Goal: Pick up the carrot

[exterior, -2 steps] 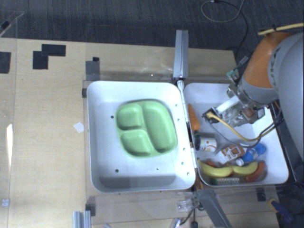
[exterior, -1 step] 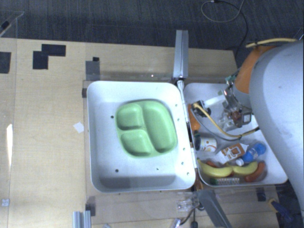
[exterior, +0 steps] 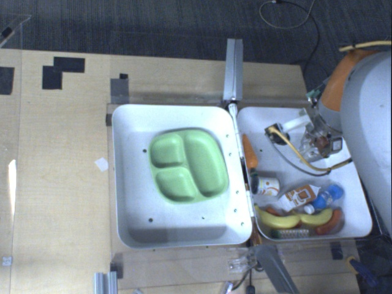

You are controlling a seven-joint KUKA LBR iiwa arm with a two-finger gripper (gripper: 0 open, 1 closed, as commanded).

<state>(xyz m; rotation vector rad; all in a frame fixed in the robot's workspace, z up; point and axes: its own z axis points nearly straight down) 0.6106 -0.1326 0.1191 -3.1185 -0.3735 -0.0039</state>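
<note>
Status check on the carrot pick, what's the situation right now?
Gripper over right bin, far side, holding nothing visible. Carrot against that bin's left wall, untouched. Small can just beside it.

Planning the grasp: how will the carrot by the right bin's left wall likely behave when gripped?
The carrot looks like a smooth moulded toy, so probably stiff and light. Its narrow, rounded, tapering shape may let it roll or slip out sideways. It lies along the right bin's left wall, which likely leaves little room on that side.
</note>
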